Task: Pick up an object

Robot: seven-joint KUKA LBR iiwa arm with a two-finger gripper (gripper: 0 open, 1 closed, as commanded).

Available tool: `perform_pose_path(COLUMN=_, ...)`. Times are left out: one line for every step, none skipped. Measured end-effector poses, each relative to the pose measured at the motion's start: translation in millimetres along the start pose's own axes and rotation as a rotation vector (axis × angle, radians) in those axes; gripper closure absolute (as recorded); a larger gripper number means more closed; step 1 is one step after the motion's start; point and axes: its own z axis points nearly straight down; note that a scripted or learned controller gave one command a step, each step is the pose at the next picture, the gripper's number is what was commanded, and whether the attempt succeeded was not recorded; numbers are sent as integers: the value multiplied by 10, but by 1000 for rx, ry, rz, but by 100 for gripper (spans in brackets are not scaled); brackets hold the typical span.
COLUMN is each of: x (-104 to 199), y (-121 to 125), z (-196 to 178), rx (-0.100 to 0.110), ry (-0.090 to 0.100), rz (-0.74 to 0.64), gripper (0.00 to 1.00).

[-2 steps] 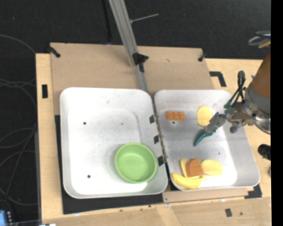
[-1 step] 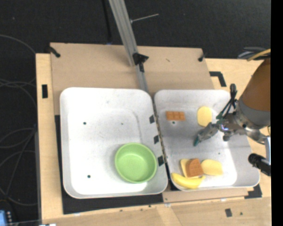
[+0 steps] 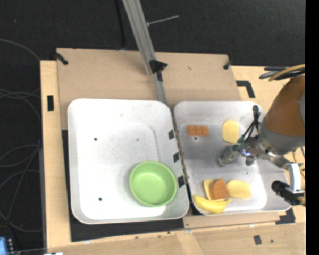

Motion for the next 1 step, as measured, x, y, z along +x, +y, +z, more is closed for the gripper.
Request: perform_pose_path(x=-3, y=12, z=-108, rx=-5, ry=1, rz=4, gripper=100)
